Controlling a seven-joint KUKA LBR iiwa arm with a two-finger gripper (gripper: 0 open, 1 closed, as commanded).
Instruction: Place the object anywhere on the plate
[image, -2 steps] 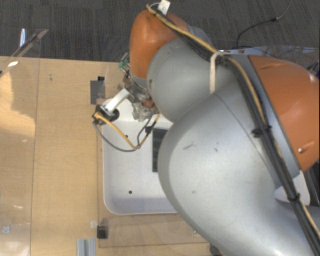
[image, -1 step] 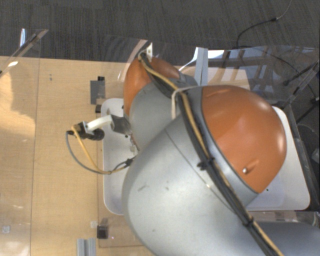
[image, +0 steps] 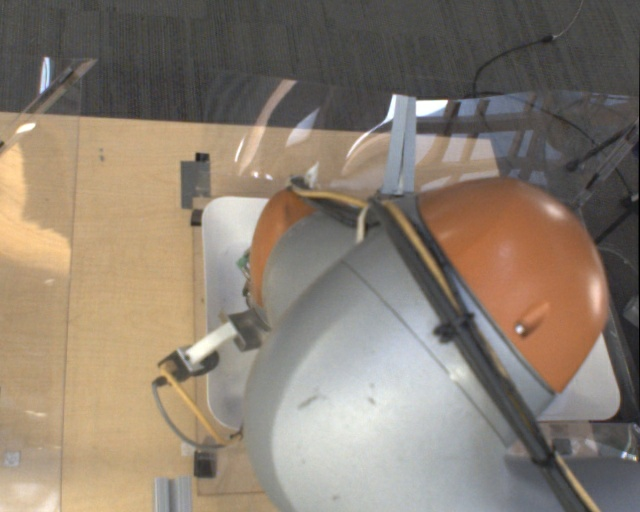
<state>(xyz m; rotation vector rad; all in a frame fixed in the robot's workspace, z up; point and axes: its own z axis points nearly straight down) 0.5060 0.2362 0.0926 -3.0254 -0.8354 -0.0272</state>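
Object and plate alike could not be made out; where the object lay could not be told. At left lay the bare wooden bench (image: 100, 300); just right of it, in the lower middle of the frame, a curved strip of the white bin (image: 222, 300) showed, with a small white-tipped fitting (image: 205, 350) and a looped cable (image: 175, 405) over its rim; the grey arm (image: 400, 400) with its orange band (image: 510, 270) covered the centre and right. Whether the pincer was open or closed could not be told; progress could not be judged, and by these signs no placement could be confirmed.
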